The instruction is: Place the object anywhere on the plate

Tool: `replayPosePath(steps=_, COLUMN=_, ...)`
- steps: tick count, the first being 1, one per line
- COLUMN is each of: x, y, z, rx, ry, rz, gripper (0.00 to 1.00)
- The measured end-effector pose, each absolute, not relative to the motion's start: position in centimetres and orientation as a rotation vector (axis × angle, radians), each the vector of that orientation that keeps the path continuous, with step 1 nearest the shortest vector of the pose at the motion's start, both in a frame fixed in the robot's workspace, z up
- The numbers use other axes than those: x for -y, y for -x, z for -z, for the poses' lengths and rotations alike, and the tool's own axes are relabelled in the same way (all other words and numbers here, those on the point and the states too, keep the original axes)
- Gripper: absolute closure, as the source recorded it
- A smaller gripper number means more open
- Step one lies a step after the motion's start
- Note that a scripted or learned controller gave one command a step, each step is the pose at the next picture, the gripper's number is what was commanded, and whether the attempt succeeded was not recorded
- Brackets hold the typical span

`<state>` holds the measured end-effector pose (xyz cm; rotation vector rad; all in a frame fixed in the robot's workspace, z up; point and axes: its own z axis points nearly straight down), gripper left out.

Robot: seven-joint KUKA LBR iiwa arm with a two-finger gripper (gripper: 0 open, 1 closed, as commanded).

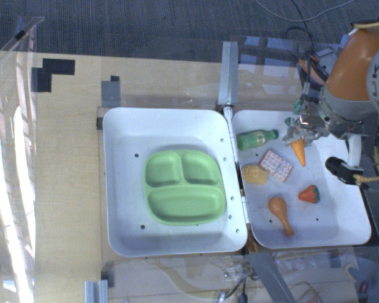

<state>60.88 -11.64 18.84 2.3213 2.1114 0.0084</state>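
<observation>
Green plate (184, 186) alone in left bin (117, 169), five food items right, gripper (298, 133) clamped on carrot (298, 152)

Even, bright overhead light with soft, short shadows. Pale glare streaks the clear panel (12, 169) at the left. The picture is slightly soft and grainy, blurrier towards the near edge.

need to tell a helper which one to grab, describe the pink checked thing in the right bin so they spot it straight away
Start at the right bin, the one beside the bin with the green plate. Near its middle, just below the green bottle and touching the yellow item, lies the pink checked square. It is the only flat, grid-patterned piece; its neighbours are rounded, plain-coloured toy foods.
</observation>
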Motion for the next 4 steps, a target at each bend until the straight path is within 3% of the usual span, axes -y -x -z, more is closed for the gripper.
replayPosePath(steps=1, x=2.0, y=-60.9, z=-21.8, rx=-2.125, ry=-2.310, rz=-0.008, gripper=1.00)
replayPosePath(steps=2, x=-3.2, y=-56.9, z=-18.5, rx=-2.303, ry=-2.135, rz=-0.004, gripper=1.00)
replayPosePath(steps=3, x=-10.8, y=-56.6, z=-18.6, rx=-2.484, ry=-1.919, rz=-0.007, gripper=1.00)
replayPosePath(steps=4, x=-10.7, y=-56.6, z=-18.6, rx=-2.483, ry=-1.921, rz=-0.007, gripper=0.00)
